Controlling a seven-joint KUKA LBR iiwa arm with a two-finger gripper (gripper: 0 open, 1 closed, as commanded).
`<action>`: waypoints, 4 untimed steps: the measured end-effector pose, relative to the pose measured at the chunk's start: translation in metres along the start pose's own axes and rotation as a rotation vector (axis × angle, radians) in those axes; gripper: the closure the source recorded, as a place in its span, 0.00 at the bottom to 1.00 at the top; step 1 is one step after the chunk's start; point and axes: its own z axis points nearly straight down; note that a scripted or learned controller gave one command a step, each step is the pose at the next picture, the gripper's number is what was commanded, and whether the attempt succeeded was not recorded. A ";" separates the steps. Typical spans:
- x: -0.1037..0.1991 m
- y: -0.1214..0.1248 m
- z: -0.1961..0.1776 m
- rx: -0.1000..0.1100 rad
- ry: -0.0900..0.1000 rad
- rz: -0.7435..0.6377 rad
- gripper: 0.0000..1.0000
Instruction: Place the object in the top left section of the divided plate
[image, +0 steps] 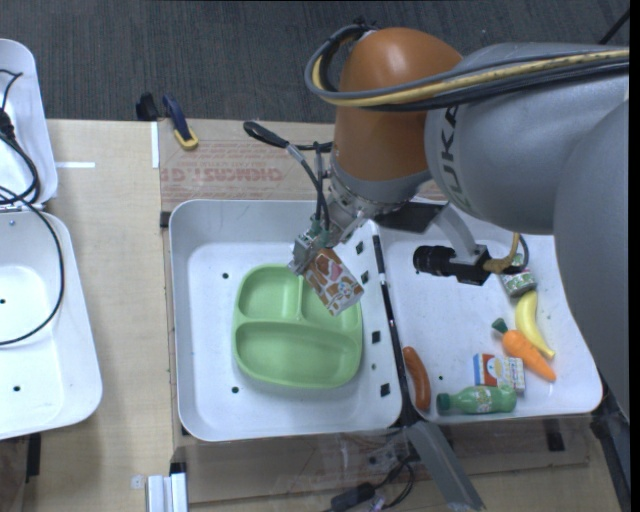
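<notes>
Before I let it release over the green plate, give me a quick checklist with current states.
1. Object in grip: ok. The small printed packet hangs at the gripper.
2. Packet over the divided plate: ok, though it overlaps the top right section.
3. Packet above the top left section: not ok; it sits to that section's right.
4. Top left section free of items: ok.
5. Packet height above the plate: cannot tell.
6. Right bin items, such as the banana, away from the path: ok.

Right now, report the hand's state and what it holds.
Hand: closed on a small printed packet, which hangs over the upper right part of the green divided plate.
</notes>
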 end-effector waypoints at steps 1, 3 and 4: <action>0.012 0.040 -0.007 -0.001 -0.001 -0.112 1.00; 0.011 0.040 -0.016 -0.001 -0.003 -0.112 1.00; 0.024 -0.059 0.017 0.001 0.001 -0.107 1.00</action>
